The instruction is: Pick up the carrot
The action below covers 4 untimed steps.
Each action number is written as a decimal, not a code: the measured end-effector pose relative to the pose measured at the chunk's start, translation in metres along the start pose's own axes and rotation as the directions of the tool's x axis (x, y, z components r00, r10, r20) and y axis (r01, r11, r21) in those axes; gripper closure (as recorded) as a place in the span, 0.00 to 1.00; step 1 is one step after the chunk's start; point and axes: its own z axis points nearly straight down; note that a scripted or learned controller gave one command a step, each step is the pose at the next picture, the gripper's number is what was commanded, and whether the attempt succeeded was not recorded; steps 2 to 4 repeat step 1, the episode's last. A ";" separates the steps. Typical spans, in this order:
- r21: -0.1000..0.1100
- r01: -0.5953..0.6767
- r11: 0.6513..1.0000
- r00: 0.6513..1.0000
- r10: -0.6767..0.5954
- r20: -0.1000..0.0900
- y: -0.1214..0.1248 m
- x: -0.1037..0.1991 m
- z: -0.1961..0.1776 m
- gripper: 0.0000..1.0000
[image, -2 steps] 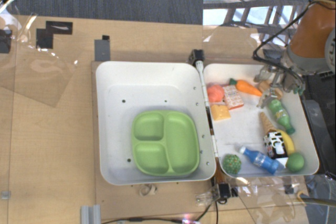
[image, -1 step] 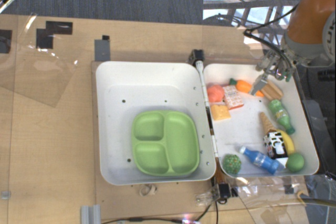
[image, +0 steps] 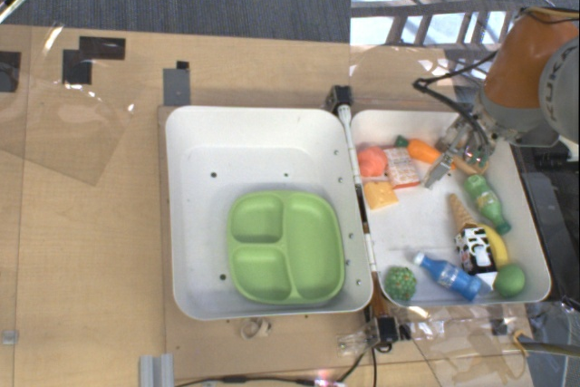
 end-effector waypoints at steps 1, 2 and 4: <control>-0.007 0.006 1.000 1.000 -0.006 0.019 0.004 -0.004 -0.015 1.00; -0.007 0.006 1.000 1.000 -0.006 0.019 0.004 -0.004 -0.015 1.00; -0.007 0.006 1.000 1.000 -0.006 0.019 0.004 -0.004 -0.015 1.00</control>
